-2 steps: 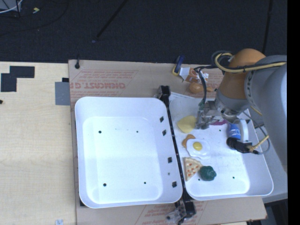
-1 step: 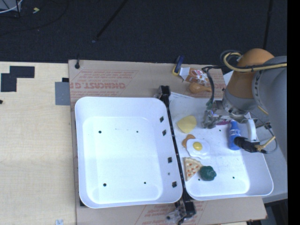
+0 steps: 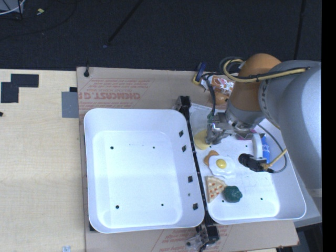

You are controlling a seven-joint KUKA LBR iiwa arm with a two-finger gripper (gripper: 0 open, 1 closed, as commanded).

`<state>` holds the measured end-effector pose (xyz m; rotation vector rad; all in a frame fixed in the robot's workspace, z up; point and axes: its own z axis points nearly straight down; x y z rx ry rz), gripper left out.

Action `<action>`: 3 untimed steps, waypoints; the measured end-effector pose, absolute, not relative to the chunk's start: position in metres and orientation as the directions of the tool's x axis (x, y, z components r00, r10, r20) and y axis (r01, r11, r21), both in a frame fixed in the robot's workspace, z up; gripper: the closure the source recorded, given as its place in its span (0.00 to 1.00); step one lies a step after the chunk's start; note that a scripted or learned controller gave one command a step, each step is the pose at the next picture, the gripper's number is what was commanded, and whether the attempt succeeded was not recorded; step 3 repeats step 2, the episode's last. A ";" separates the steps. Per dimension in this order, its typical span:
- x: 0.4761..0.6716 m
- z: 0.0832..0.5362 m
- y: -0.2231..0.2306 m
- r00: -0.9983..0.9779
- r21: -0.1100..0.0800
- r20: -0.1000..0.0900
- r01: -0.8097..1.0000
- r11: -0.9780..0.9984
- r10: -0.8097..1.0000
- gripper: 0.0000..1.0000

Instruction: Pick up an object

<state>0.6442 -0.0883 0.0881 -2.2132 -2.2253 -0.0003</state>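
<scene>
Camera view, one entry. Desk (image 3: 37,167): pale wood, carrying a printed cardboard sheet (image 3: 115,91) on which two white bins stand side by side, touching along their inner walls. Left bin (image 3: 136,172): bare white floor. Right bin (image 3: 262,206): holds all loose items. Arm (image 3: 294,109): grey, orange band (image 3: 257,67) uppermost, entering from the right and bent down over the far half of the right bin. Pincer (image 3: 214,134): lowered close to the bin floor near the inner wall; whether it is apart or together cannot be told, and nothing is seen clamped in it. Yellow piece (image 3: 200,138): just beside the pincer on its left, against the inner wall, partly hidden, so its long axis cannot be told. Small orange-brown piece (image 3: 211,155): just below the pincer. Fried egg toy (image 3: 221,165): touching that piece, lying flat, yolk up. Toast-coloured wedge (image 3: 213,187): below the egg, narrow end toward the view's bottom. Dark green lump (image 3: 232,194): just right of the wedge, rounded. Blue stick-shaped item (image 3: 265,148): right of the pincer, long axis running top to bottom of the view.
</scene>
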 end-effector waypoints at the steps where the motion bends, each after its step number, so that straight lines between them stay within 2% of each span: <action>1: 0.604 0.087 -0.090 0.001 -0.007 0.001 1.000 -0.001 1.000 1.00; 2: 0.567 0.134 -0.083 0.003 -0.004 0.002 1.000 -0.003 1.000 1.00; 3: 0.567 0.134 -0.083 0.003 -0.004 0.002 1.000 -0.003 1.000 1.00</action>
